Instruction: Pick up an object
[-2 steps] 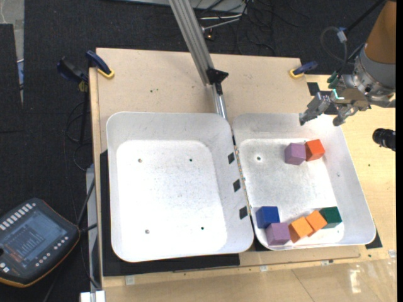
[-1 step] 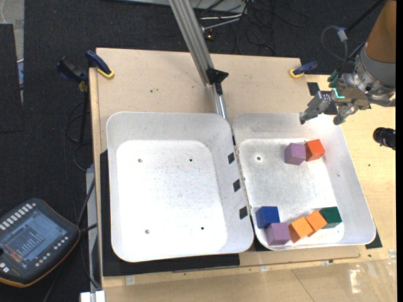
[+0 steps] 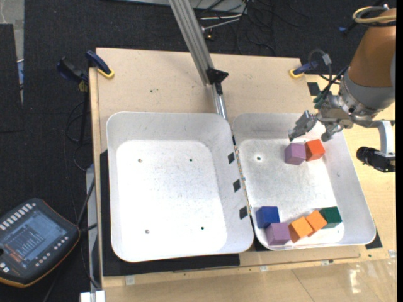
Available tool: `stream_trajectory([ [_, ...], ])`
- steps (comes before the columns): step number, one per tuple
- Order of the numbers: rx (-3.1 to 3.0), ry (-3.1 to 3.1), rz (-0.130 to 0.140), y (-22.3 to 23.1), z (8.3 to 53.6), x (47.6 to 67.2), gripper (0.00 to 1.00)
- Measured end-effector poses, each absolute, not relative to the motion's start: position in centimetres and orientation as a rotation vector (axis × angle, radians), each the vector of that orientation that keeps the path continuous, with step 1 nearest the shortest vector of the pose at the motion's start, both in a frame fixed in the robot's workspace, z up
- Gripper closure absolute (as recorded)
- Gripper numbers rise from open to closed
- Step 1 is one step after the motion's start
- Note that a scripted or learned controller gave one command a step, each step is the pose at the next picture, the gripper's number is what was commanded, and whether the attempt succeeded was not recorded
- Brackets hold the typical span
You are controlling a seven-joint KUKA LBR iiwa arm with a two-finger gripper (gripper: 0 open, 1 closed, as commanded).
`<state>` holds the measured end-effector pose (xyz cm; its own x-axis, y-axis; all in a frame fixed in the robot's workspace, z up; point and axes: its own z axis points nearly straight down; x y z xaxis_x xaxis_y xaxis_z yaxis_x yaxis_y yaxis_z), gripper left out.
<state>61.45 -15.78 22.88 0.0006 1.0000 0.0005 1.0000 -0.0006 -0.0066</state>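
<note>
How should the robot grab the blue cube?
Probably from above, pinching the blue cube across its far and near faces. The near purple cube sits close at its lower right, while the bin floor beyond it looks bare, leaving fingers room.

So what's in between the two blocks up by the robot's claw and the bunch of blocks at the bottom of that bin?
Nothing: in the camera view, bare white floor of the right bin separates the purple cube and orange cube from the bottom cluster.
</note>
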Motion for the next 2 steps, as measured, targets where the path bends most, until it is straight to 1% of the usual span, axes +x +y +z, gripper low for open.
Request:
stream_trajectory([
  [1,-2.22,-2.216,0.006,-16.4,16.7,61.2,0.0],
  [2,-2.22,-2.217,0.006,-17.0,11.7,60.4,0.0],
])
